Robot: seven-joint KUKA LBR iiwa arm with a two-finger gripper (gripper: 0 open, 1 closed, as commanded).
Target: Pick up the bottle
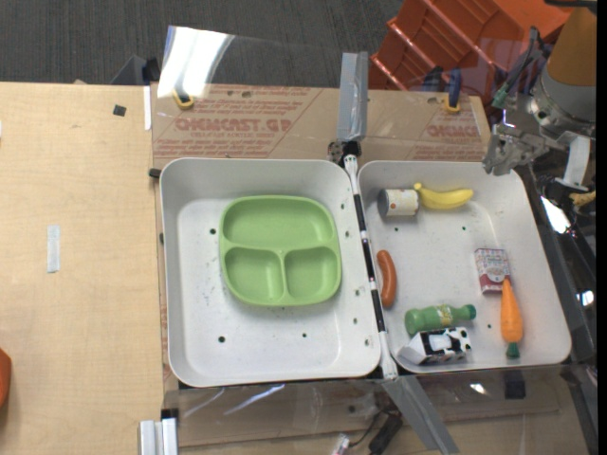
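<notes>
The bottle (438, 318) is green with a white cap. It lies on its side near the front of the right bin (531, 207), cap pointing right. A black-and-white cow-patterned carton (438, 346) touches its front side. My gripper (500, 157) hangs over the bin's far right corner, well behind the bottle and apart from it, with nothing seen in it.
The right bin also holds a banana (444, 196), a small white can (400, 202), a sausage (386, 277), a small pink carton (491, 269) and a carrot (511, 317). A green divided plate (281, 251) sits in the left bin (190, 282).
</notes>
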